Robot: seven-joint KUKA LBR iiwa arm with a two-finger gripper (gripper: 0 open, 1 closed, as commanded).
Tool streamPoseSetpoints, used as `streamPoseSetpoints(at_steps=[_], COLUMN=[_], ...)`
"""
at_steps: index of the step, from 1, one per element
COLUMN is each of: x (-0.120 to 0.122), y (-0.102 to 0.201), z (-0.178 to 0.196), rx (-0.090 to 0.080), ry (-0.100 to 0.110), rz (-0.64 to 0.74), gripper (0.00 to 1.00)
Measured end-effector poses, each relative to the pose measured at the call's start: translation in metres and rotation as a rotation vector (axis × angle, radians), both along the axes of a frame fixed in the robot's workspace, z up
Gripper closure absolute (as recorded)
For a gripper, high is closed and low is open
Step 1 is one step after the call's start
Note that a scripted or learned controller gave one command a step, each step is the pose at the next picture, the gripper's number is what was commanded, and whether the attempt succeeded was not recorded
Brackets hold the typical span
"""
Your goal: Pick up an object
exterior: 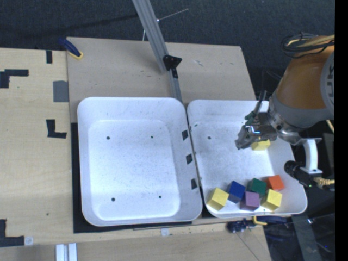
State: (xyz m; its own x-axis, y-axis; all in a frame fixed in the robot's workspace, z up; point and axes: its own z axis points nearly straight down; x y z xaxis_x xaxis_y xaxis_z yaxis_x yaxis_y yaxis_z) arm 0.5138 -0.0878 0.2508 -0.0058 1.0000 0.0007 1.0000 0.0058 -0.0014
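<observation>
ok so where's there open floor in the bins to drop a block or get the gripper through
The left bin has bare floor from wall to wall. In the right bin, the far-left patch by the divider is free. It is crowded along the near edge: yellow block, blue, purple, green, orange. The gripper hovers mid-bin by another yellow block.

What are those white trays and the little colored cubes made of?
The two white bins look like molded plastic: thin rounded rims, smooth faintly speckled surface. The cubes, such as the blue cube and purple cube, look like painted wood or plastic: solid matte colors, crisp edges. Which one is hard to tell from this view.
</observation>
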Motion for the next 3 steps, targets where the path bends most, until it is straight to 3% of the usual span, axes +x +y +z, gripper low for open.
streamPoseSetpoints(at_steps=[2,3], x=[0.004,0.020], y=[0.123,0.177], z=[-0.012,-0.026], rx=[0.001,0.000], ry=[0.002,0.001], rz=[0.002,0.002], gripper=[1.00,1.00])
